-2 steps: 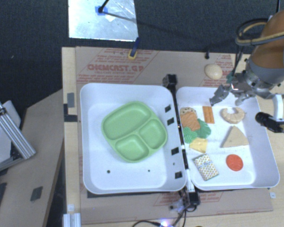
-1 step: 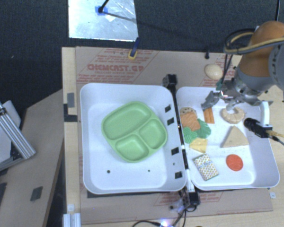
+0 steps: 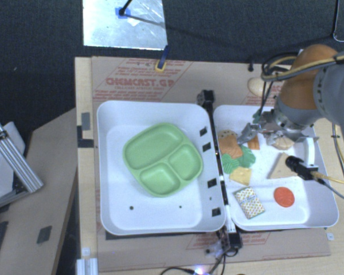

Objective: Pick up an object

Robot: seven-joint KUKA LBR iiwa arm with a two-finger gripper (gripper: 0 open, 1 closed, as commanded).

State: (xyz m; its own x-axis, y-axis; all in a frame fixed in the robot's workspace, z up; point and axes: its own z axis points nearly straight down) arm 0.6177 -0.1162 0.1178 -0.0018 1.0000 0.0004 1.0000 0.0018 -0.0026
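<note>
A: Since the bottom of the frame comes first, start at the small flat packet with a speckled pattern (image 3: 249,202) in the lower part of the right white plastic bin (image 3: 327,211). Thin and light; it likely needs pinching by its edges.

B: And the flat round red disc (image 3: 284,196) to its right?

A: Stiff, low, probably slippery; hard to get under.

B: Higher up?

A: A yellow wedge (image 3: 241,175), then a green ridged leaf-like piece (image 3: 238,161) touching an orange-brown lump (image 3: 230,144). They look like light toy food, crowded together against the bin's left wall. The lump stands tallest, so across its sides seems the best hold.

B: The gripper (image 3: 247,133)?

A: Just right of that lump, low over the bin. Its fingers appear spread, pinching nothing.

B: The left bin (image 3: 112,171)?

A: A pale green three-compartment plastic tray (image 3: 162,158), wide and awkward.
</note>
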